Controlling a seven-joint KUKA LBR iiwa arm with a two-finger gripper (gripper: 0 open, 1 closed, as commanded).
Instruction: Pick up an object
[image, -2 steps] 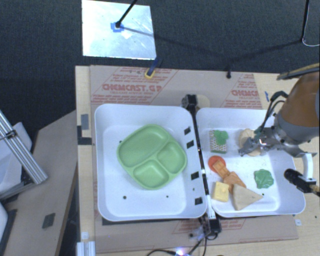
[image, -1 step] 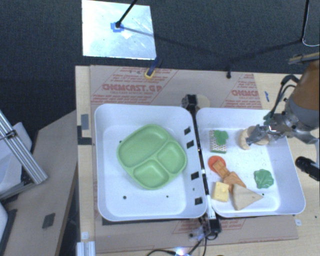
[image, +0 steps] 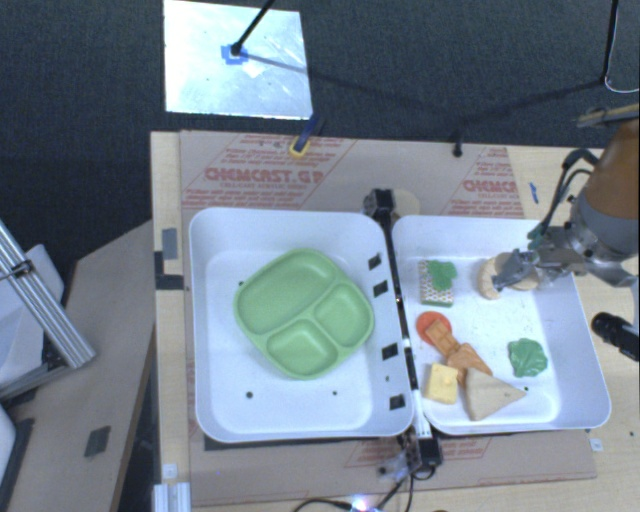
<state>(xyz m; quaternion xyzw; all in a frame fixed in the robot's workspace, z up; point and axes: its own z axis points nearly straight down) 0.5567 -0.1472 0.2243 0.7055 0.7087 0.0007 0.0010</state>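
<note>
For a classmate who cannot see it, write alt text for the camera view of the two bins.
A grey robot arm reaches from the right, its claw low over a tan round food piece in the right bin. That bin also holds toy food: a sandwich, carrot, cheese cube, bread wedge and green leafy piece. The left bin holds a green divided plate.

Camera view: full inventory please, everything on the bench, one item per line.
bins: 2, white, side by side on the bench
divided plate: 1, light green, middle of left bin
sponge block: 1, green top, right bin, upper left
round tan piece: 1, beige, right bin top, at the gripper
orange piece: 1, red-orange, right bin centre-left
yellow cube: 1, right bin, lower left
tan wedge: 1, right bin bottom, beside the cube
green leafy piece: 1, right bin, right side
foil sheet: 1, silver, behind the bench
arm: 1, grey and orange, right edge
gripper: 1, low over right bin's top
</note>
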